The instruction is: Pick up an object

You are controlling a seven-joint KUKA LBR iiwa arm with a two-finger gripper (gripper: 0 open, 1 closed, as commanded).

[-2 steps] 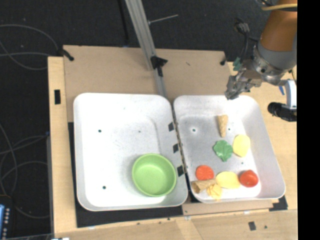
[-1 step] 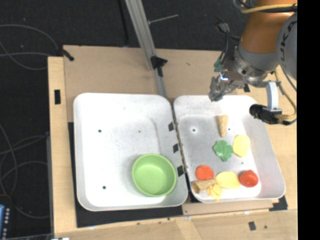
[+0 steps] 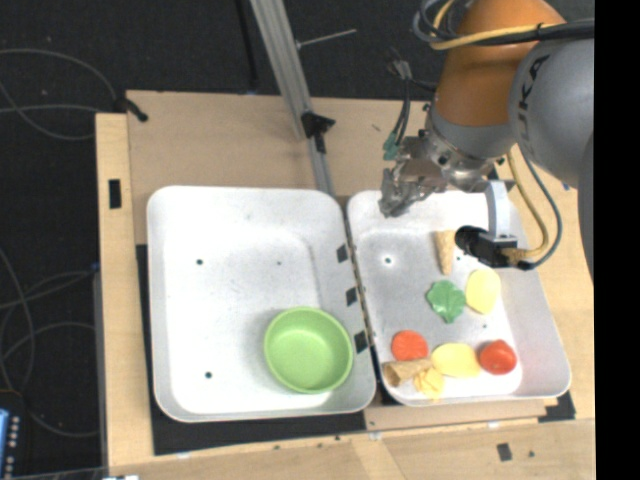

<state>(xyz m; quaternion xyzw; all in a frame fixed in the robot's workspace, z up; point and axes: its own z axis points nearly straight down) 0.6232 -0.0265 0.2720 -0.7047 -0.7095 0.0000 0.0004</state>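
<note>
My gripper (image 3: 397, 198) hangs over the far left corner of the right bin (image 3: 400, 238), with nothing seen between its fingers. Below it in that bin lie toy foods: a tan wedge (image 3: 443, 251), a green leafy piece (image 3: 446, 300), a pale yellow fruit (image 3: 482, 290), an orange-red round piece (image 3: 408, 345), a yellow lemon shape (image 3: 455, 359), a red tomato (image 3: 497, 356) and a small tan-yellow piece (image 3: 413, 374). All lie apart from the gripper, toward the near half of the bin.
The left bin (image 3: 210, 238) holds a green bowl (image 3: 308, 349) near its front right corner. A slanted metal post (image 3: 290, 78) rises behind the bins. The arm's orange band (image 3: 490, 48) and cables hang over the right bin's far side.
</note>
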